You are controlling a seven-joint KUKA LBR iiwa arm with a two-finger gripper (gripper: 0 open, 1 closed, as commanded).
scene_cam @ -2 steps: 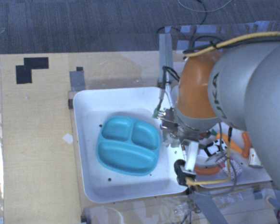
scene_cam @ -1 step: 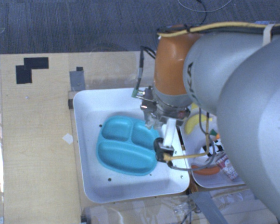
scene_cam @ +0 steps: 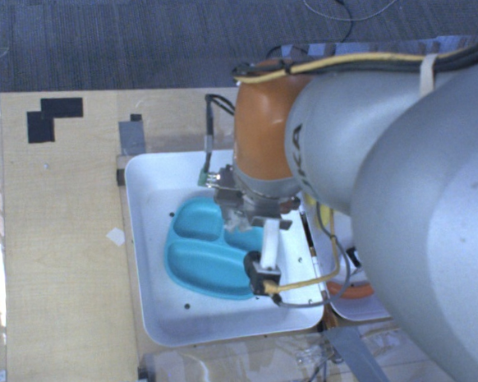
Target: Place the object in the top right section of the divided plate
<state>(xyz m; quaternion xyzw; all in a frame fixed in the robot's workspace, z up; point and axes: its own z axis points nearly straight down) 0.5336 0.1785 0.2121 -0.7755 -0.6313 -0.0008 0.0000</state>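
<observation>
A blue divided plate lies in the left white bin, toward its right half. My gripper hangs over the plate's upper right part, under the orange band of the wrist. The wrist body hides that section of the plate and whatever may lie between or below the fingertips. No loose object shows on the open parts of the plate.
The big grey arm covers most of the right bin; an orange thing peeks out beneath it. A yellow cable loops by the plate's right edge. Bare bin floor lies left of and below the plate.
</observation>
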